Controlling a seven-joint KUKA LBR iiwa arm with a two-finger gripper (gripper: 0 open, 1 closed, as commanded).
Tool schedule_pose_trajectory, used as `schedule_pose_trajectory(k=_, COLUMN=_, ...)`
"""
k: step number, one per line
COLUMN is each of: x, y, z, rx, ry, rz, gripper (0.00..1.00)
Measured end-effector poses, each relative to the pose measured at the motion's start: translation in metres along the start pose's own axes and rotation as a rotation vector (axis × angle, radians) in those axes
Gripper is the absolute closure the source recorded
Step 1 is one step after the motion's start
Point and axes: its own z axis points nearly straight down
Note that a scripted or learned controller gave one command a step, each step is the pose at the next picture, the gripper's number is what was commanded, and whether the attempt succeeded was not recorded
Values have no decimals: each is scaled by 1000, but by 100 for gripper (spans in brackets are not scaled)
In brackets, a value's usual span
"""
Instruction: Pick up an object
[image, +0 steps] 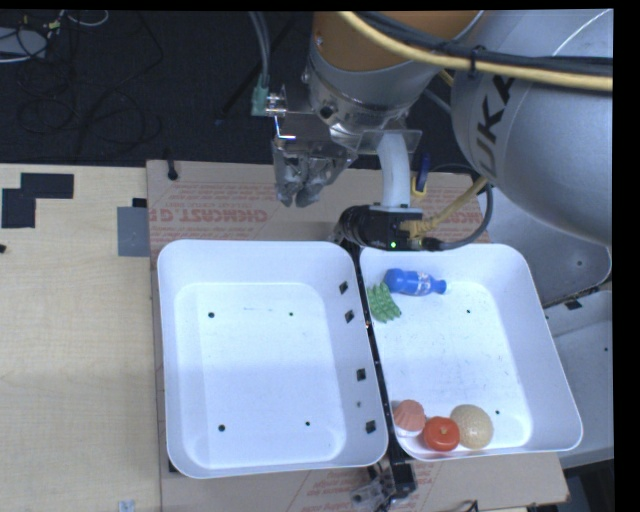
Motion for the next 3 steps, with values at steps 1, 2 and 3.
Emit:
schedule_pose_trajectory(k=1, x=-59, y=-40, z=-37, rx=1, ry=-3, rz=8, gripper=100)
schedule_pose_trajectory(k=2, x=-96, y=-108, z=-78, rx=0, ry=-2, rz=7, gripper=100)
schedule_pose_trajectory(k=3, x=-72, y=-105, z=0, rx=11, ry=-6, rz=3, gripper=100)
